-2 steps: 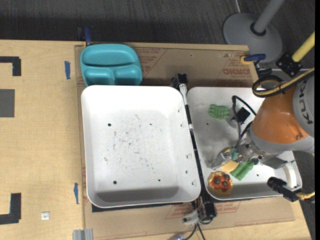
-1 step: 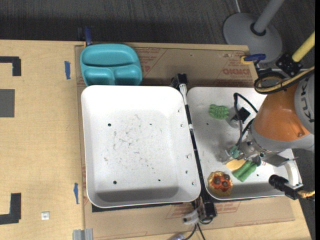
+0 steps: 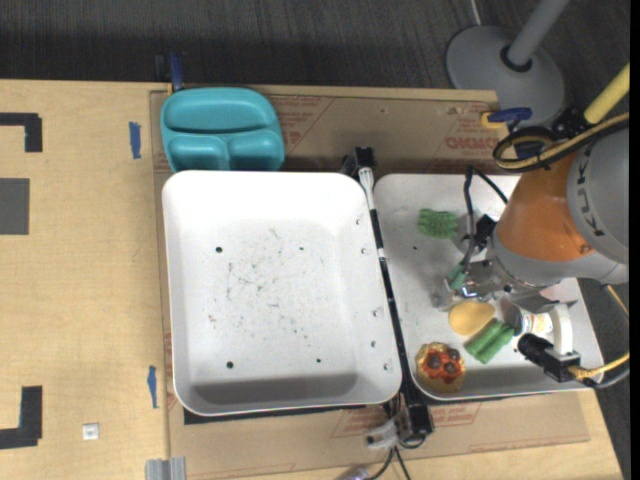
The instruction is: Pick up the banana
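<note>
In the right bin (image 3: 410, 268) lies a yellow rounded object (image 3: 470, 318), which looks like the banana, partly covered by the arm's wrist. My gripper (image 3: 463, 284) hangs low just above its upper-left end, close to the bin floor. The grey arm with its orange band (image 3: 540, 223) reaches in from the right and hides the area behind the gripper. Whether anything sits between the gripper's tips is hidden from this angle.
Around the yellow object are a green piece (image 3: 490, 342) touching its lower right, a red-orange round item (image 3: 440, 364) near the front wall, another green piece (image 3: 437, 222) further back, and a white-orange item (image 3: 541, 323). The left bin (image 3: 270, 288) adjoins; a teal tray (image 3: 222, 128) stands behind it.
</note>
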`<move>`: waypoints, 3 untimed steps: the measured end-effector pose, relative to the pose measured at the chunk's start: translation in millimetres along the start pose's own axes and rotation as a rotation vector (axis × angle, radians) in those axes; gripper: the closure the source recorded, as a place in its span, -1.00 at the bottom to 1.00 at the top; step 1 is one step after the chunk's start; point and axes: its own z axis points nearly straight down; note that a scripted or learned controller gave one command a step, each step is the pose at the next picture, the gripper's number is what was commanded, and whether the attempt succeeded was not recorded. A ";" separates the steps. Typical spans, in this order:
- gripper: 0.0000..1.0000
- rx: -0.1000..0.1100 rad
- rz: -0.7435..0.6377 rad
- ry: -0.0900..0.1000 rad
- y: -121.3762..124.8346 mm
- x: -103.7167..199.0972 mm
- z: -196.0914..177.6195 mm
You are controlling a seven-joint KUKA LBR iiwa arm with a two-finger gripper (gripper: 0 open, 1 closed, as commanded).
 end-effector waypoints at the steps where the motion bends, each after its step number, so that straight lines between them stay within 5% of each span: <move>1: 1.00 -0.002 0.000 -0.001 0.6 0.0 -9.8; 2: 1.00 0.006 0.132 0.003 -1.3 115.1 -98.3; 3: 1.00 0.003 0.131 0.002 -0.5 114.8 -108.6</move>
